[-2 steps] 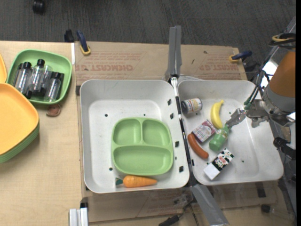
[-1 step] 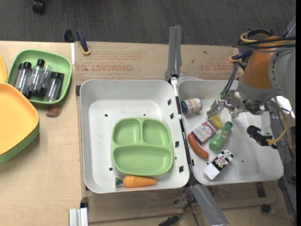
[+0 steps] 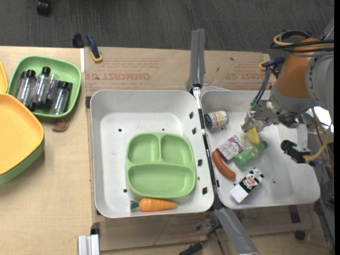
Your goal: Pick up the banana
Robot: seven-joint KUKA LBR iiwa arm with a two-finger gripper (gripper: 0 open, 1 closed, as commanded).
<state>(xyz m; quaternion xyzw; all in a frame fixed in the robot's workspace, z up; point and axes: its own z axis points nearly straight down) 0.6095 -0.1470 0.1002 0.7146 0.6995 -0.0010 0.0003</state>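
The gripper [image 3: 254,125] is seen low over the right bin [image 3: 297,187], and a yellow banana [image 3: 253,136] is clamped between its fingers, the lower end of the fruit sticking out just beneath them. Touching the banana from below is a green bottle [image 3: 248,155]. A pink packet [image 3: 230,147] is found just left of that bottle, and a can [image 3: 216,119] lies on its side to the gripper's left. Further down and left a sausage [image 3: 223,165] is laid, with a black-and-white carton [image 3: 246,185] below it. Well to the gripper's left, in the left bin [image 3: 106,158], a green tray [image 3: 160,165] is placed, and a carrot [image 3: 155,204] is set along its lower edge.
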